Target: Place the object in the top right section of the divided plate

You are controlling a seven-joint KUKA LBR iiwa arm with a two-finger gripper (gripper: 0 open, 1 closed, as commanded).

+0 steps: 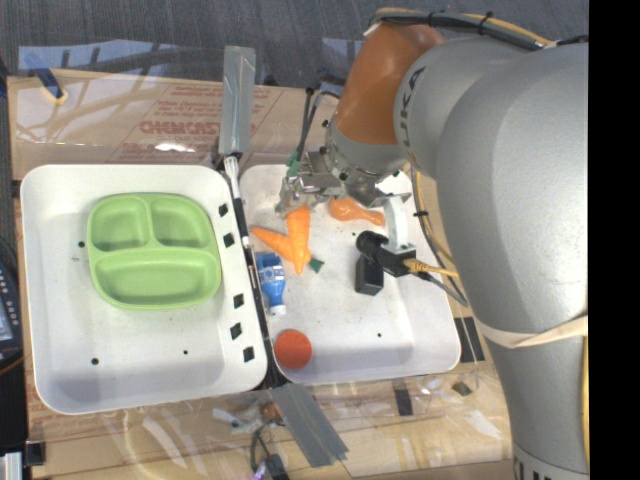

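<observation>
The green divided plate point(153, 249) lies in the left bin point(60, 368), with two small sections at its far side and one long section at its near side. My gripper point(299, 192) hangs over the far left part of the right bin point(420, 338). Directly under it an orange toy carrot point(298, 230) points up toward the gripper. I cannot tell whether the carrot is gripped. A second orange carrot point(272, 241) lies slanted beside it, with a green tip point(316, 264).
An orange piece point(355, 211) lies just right of the gripper. A blue tube point(271, 280) rests along the right bin's left wall and an orange-red ball point(293, 348) sits near its front corner. The grey arm covers the bin's right side.
</observation>
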